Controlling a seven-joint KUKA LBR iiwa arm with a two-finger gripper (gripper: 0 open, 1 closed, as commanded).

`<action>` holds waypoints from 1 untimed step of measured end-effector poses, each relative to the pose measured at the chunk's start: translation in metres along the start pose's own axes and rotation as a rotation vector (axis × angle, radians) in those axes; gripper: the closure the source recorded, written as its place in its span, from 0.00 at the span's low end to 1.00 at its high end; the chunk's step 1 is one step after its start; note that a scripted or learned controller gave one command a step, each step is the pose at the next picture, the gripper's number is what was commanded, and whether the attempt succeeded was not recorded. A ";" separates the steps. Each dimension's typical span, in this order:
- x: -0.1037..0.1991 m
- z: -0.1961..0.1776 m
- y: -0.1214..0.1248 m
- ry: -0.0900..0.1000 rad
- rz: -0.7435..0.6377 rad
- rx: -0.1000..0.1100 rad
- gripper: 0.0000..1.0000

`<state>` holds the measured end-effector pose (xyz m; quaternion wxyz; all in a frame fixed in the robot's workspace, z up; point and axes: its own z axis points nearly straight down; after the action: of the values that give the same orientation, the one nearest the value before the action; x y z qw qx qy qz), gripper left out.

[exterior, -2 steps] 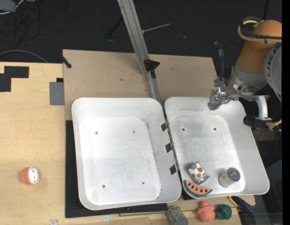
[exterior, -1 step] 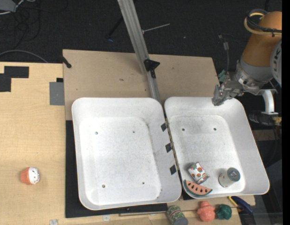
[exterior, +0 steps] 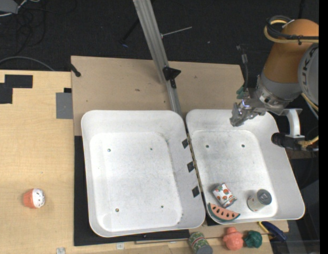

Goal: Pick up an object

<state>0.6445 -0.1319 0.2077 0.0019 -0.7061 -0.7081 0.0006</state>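
The right bin (exterior: 227, 142) holds three things near its front edge: a small white carton with red print (exterior: 223, 194), a watermelon-slice toy (exterior: 225, 214) and a grey cylinder (exterior: 258, 199). My gripper (exterior: 238, 116) hangs over the bin's far rim, well behind these objects. Nothing shows between its fingers. The arm's orange band (exterior: 286, 49) rises above it at the right.
The left bin (exterior: 132, 168) lies beside the right one. An aluminium rail (exterior: 156, 41) slants across the back. Small toys (exterior: 235, 238) lie on the bench in front of the right bin. A red and white ball (exterior: 34, 198) rests on the wooden table at the left.
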 end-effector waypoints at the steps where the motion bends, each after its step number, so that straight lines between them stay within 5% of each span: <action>1: 0.052 -0.014 -0.022 0.001 -0.002 0.000 1.00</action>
<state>0.6228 -0.0805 0.2220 0.0022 -0.7055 -0.7087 0.0001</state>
